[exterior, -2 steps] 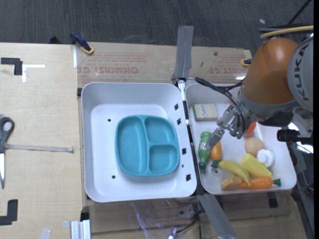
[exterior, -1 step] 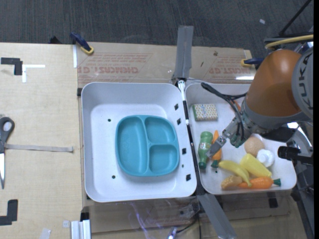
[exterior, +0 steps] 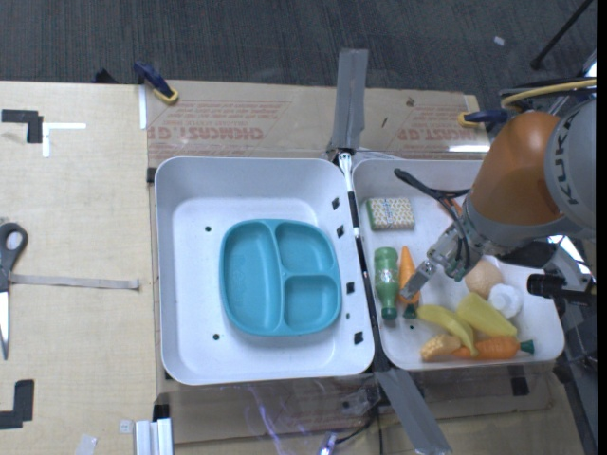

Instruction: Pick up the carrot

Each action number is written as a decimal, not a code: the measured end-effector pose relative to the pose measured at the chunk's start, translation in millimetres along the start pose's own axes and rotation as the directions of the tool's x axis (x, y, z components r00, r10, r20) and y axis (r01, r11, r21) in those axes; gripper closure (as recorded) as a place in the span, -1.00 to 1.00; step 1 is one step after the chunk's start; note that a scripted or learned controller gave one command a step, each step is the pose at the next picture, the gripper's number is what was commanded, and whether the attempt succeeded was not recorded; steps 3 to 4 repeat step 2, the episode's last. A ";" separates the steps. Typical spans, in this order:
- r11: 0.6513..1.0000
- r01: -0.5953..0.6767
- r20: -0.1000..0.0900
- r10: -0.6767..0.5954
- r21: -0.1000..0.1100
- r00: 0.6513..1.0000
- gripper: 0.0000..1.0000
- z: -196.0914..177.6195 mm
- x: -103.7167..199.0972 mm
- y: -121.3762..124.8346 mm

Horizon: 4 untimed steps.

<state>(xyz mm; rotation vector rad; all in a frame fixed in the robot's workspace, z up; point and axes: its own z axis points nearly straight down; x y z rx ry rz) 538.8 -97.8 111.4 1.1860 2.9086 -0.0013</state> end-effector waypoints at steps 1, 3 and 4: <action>0.892 -0.451 0.000 0.451 0.000 0.892 -1.00 19.6 -1.6 -17.1; 0.894 -0.449 0.002 0.449 -0.001 0.894 1.00 10.5 -2.6 -16.3; 0.894 -0.449 0.002 0.449 -0.001 0.894 1.00 10.5 -2.6 -16.3</action>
